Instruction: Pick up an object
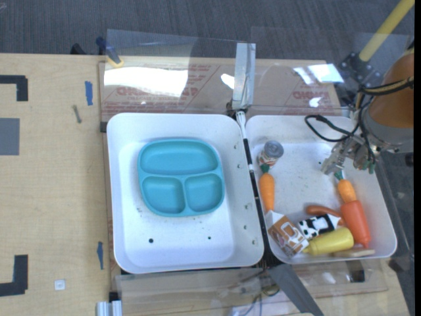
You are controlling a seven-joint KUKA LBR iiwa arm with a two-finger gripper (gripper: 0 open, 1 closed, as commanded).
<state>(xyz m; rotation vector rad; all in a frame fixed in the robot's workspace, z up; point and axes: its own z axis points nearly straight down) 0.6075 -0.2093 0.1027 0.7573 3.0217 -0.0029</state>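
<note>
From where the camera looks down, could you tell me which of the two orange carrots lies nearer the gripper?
The carrot by the right bin's right wall, just below the gripper. The other carrot lies along the divider, under the small can.

A blue three-compartment plate [179,176] lies in the left white bin [125,242], which stands on a tan bench [46,196] marked with black corner brackets [16,87] and strips of blue tape [89,92], while clear plastic panels [164,78] rise behind both bins.

bright, even light; white glare streaks the clear panel [197,78] behind the bins; slightly soft focus.
</note>
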